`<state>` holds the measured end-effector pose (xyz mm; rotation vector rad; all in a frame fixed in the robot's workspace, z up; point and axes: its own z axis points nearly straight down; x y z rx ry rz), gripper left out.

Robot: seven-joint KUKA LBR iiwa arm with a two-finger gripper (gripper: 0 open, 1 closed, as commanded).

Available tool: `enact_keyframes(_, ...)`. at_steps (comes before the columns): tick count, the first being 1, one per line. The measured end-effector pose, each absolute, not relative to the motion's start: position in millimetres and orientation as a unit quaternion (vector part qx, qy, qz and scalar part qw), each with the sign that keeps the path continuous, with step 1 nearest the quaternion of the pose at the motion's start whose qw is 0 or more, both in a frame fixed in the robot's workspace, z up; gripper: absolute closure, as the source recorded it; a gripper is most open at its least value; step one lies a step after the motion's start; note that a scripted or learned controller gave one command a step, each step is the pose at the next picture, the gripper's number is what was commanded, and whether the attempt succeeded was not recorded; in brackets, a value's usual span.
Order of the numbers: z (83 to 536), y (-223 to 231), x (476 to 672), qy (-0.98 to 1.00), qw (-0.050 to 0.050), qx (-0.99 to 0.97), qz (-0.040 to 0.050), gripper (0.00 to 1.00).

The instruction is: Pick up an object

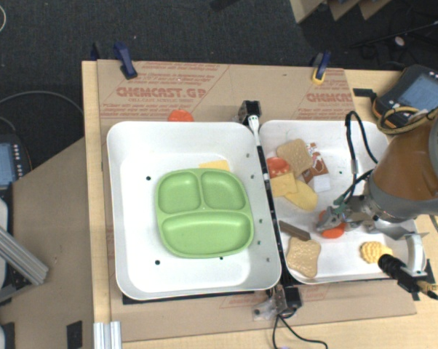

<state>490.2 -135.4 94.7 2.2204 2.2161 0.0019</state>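
From the camera above the worktop (95,195), the pincer (334,218) sits low in the right bin (364,133), at the tip of the grey arm with its orange band (412,169). Whether it is released or clenched I cannot tell; the tip is small and partly masked by the wrist.

Right at its tip, touching or just under it, lies a small orange-red piece (333,231), the likeliest target. It looks like light, rigid toy food, smooth and rounded, so it may squirt out of a pinch; a hold across its widest middle seems safest.

Just to the left of the pincer lie two pale yellow wedges (293,190), with a tan slice (295,155) and a red piece (278,166) beyond them. Below and to the left is a second tan slice (303,257), flat and probably hard to get under. A yellow ridged piece (374,251) lies below and to the right.

Well off to the left, the left bin (124,195) holds a green divided plate (203,213).
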Motion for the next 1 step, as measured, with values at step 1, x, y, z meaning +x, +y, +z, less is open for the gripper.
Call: enact_keyframes(1, 190.8, -54.2, 550.7, 0.711, 0.005, 0.703, 0.0053, 1.00)
